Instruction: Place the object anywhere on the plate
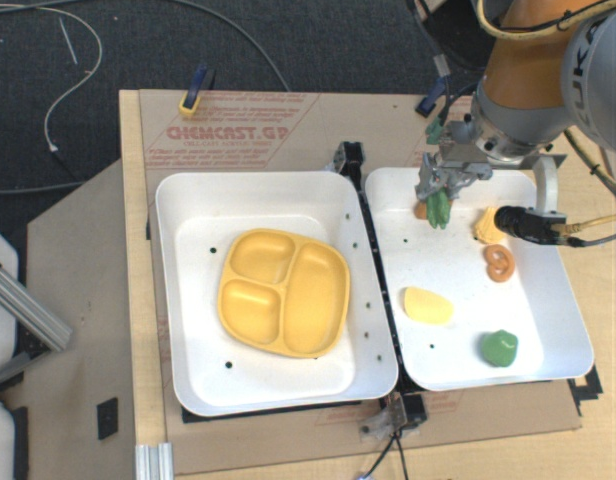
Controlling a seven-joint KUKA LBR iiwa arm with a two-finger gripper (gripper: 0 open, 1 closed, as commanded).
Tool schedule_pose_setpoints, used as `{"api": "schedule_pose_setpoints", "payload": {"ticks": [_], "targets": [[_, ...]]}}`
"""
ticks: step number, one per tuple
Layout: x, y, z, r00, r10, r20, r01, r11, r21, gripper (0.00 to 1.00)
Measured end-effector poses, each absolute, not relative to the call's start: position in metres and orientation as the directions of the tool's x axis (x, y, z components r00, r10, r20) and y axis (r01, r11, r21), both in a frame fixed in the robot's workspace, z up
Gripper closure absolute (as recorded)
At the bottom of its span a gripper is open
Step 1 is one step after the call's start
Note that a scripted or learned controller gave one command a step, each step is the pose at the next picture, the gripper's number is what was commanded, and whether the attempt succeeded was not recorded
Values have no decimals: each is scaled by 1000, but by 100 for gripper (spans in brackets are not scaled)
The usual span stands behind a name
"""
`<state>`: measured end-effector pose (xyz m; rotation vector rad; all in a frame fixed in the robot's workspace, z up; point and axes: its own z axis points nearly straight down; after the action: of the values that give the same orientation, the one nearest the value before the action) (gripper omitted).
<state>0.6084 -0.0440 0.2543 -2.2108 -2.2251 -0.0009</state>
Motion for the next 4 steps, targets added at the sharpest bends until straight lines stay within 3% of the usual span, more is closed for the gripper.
{"api": "schedule_pose_setpoints", "payload": {"ticks": [1,3,4], "targets": [[606,3,245,-6,1000,3,1000,6,-3,100],[571,98,232,-6,1000,3,1000,6,-4,100],[564,149,216,-5,1000,2,1000,5,-6,100]]}}
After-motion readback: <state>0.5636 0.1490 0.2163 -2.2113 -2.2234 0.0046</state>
